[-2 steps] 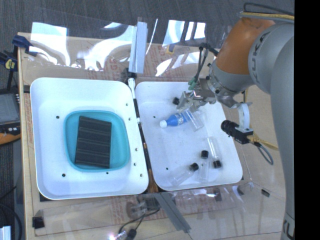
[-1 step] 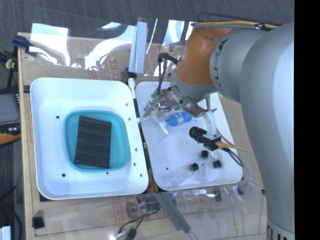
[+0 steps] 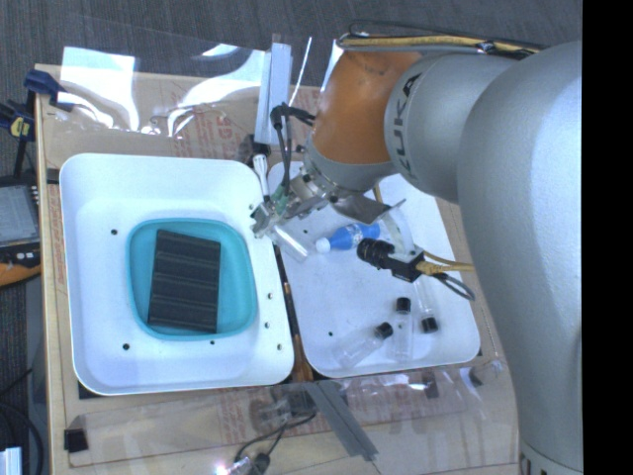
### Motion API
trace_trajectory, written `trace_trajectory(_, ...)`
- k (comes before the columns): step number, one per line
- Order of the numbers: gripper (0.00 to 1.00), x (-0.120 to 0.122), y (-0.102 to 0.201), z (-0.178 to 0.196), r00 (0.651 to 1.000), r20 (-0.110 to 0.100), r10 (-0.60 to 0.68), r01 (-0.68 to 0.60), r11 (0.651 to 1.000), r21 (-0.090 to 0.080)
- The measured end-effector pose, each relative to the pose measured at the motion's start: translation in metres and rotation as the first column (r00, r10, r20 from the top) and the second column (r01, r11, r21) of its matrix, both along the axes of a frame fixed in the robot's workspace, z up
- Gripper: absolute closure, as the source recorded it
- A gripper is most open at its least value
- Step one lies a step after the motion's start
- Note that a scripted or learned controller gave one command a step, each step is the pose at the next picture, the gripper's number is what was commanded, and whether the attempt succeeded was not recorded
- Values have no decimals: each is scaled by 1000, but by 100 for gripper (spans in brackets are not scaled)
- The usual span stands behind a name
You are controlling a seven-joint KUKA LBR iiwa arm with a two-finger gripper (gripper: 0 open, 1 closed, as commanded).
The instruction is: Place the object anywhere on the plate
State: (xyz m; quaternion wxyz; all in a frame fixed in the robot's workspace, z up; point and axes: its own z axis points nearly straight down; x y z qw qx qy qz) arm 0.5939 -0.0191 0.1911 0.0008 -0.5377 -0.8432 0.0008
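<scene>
Bins (image 3: 99, 186) white; plate (image 3: 237, 295) turquoise, carrying a black ribbed block (image 3: 185, 280); arm (image 3: 495, 127) grey with orange band (image 3: 361, 102); bottle (image 3: 348, 237) clear with blue label and white cap; small vials (image 3: 381, 332) clear, black-capped; bench (image 3: 148, 409) tan.

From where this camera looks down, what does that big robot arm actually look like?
The arm is bulky and rounded, in smooth silver-grey, with dark raised KUKA lettering on one joint. An orange band circles it just above the wrist. Black cables loop down beside the wrist, and the metal gripper below looks small and angular against the thick arm.
</scene>
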Motion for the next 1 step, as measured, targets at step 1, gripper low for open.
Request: trace_trajectory(1, 0, 0, 0, 0, 1000, 0, -1, 1, 1000, 0)
